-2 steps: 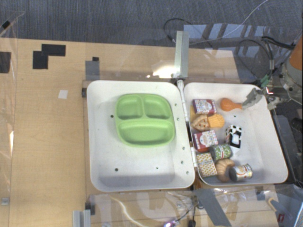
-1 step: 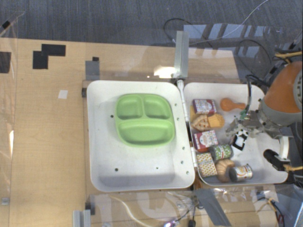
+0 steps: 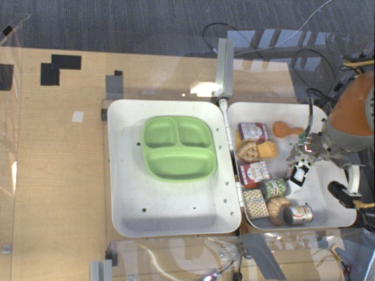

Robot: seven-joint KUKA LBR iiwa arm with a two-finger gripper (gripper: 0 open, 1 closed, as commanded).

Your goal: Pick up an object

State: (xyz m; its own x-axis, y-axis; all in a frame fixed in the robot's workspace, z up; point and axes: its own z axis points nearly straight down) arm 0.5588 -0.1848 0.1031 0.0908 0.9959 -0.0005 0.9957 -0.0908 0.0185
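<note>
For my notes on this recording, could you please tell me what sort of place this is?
Probably a robotics lab's pick-and-place bench: a wooden bench bearing two white bins, a robot arm reaching in, and loose cables on grey carpet.

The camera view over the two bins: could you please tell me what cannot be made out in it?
- Gripper: its fingers are too small and dark to tell open from shut, or whether they touch anything.
- Packages' labels: print too small to read.
- Arm: cut off by the camera view's right edge.
- Right bin: its floor under the gripper is hidden.
- Can: brand blurred.
</note>
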